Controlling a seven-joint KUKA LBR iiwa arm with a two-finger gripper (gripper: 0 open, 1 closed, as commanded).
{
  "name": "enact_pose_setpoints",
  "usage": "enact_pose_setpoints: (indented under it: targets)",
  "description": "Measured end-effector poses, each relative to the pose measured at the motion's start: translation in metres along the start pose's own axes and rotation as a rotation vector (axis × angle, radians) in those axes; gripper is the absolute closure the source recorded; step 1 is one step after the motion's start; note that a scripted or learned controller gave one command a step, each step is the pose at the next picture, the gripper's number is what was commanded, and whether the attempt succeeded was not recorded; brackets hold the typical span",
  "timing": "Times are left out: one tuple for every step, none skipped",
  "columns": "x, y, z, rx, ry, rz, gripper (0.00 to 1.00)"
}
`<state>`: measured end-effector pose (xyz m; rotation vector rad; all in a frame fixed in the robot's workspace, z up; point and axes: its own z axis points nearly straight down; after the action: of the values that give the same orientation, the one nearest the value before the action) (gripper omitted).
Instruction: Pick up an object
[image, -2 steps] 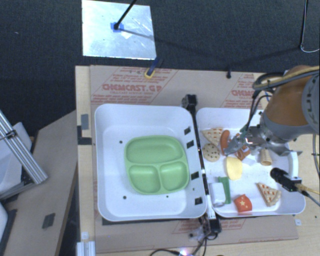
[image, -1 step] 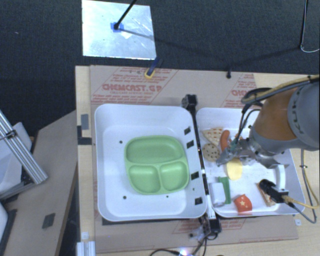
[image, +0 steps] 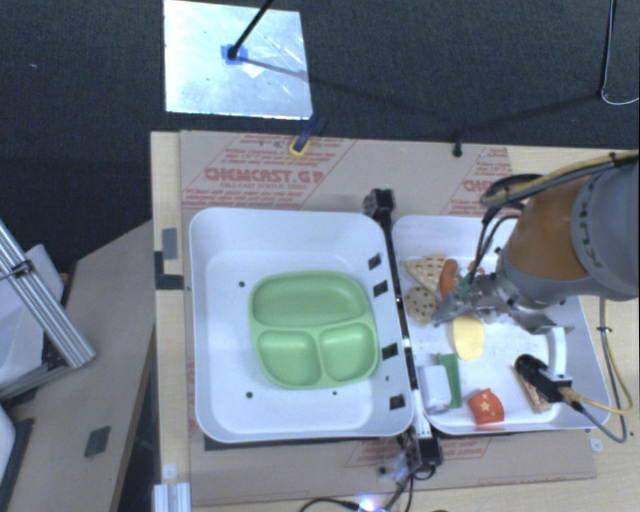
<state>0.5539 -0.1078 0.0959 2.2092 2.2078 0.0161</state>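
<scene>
The gripper is low in the right bin, just above the yellow piece; finger state I cannot tell

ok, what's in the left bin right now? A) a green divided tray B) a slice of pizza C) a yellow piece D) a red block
A: the green divided tray lies alone in the left bin; the small food pieces sit in the right bin.

Arm: grey, orange band above the wrist, reaching in from the right, bent downward.
Gripper: low, pointing left; its tip is seemingly blurred.
</scene>
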Motion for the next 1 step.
enact_pose_setpoints:
  targets:
    - [-0.0053, 0.0022, -0.012, -0.011, -0.01, 0.003, 1.0]
